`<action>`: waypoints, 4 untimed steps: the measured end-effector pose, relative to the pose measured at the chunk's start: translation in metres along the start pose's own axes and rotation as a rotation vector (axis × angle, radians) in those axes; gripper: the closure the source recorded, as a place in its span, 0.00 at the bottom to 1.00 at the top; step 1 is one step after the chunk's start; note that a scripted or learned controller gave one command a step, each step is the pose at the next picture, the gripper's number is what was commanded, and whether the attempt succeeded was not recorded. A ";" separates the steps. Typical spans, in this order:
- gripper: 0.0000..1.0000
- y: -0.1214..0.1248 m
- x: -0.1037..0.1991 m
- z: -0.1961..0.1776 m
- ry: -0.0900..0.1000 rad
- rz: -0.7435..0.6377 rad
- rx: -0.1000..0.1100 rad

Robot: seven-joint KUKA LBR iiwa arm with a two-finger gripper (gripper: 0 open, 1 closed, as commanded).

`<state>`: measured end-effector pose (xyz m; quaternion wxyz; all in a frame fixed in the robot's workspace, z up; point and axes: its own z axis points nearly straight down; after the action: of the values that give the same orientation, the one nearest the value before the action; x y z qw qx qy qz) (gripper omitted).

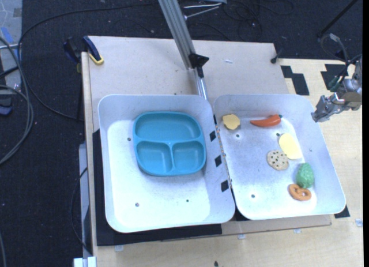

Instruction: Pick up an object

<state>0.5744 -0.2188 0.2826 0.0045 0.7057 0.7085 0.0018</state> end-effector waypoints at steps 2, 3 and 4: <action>1.00 -0.015 0.108 0.014 0.006 -0.004 0.009; 1.00 -0.022 0.160 0.011 0.006 -0.004 0.010; 1.00 -0.021 0.211 0.011 0.006 -0.005 0.010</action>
<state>0.5528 -0.0076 0.2705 -0.0008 0.7041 0.7101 0.0004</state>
